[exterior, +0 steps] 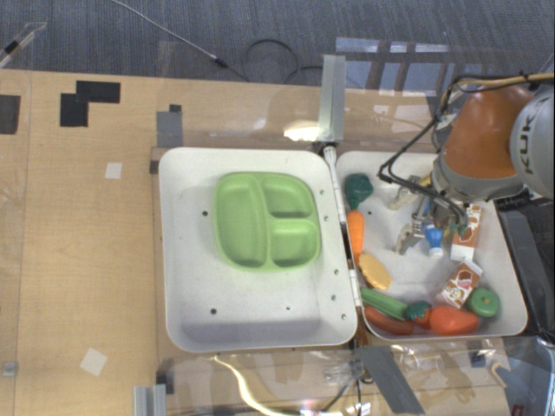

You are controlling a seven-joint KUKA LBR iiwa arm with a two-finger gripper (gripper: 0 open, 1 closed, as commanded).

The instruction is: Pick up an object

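Right bin (512,271), objects loose on white floor. Dark green piece (356,187) at upper left corner. Orange carrot (355,230) just below it, lengthwise along left wall. Yellow oval piece (375,271) below carrot. Green cucumber-like piece (384,302) lay slanted near lower left, touching red piece (390,321) beneath. Orange-red rounded item (452,321) at lower edge, beside green round item (483,302). Small printed carton (460,285) tilted just above those. Second carton (467,232) stood near right wall.
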